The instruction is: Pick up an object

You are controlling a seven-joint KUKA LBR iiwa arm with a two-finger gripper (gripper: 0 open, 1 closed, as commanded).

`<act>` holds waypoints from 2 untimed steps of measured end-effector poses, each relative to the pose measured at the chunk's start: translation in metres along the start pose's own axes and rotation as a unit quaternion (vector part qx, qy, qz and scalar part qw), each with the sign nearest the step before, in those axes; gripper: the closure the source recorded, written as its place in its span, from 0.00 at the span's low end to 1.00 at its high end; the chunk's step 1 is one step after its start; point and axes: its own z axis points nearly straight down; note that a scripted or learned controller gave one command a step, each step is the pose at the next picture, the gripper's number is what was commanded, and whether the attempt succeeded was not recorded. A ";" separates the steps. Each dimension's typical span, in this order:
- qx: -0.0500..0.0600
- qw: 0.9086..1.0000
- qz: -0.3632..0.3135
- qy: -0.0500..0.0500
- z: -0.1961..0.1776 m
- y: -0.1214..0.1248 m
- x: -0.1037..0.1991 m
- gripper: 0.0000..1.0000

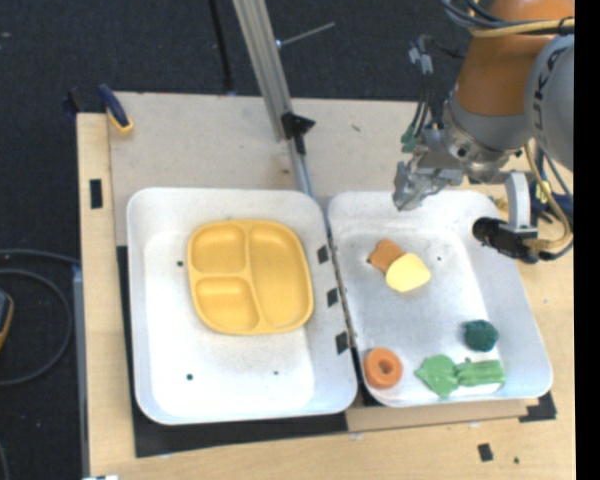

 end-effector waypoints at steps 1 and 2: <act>0.000 1.000 0.001 0.000 0.009 -0.005 0.047 1.00; 0.001 1.000 0.001 0.000 0.023 -0.002 0.089 1.00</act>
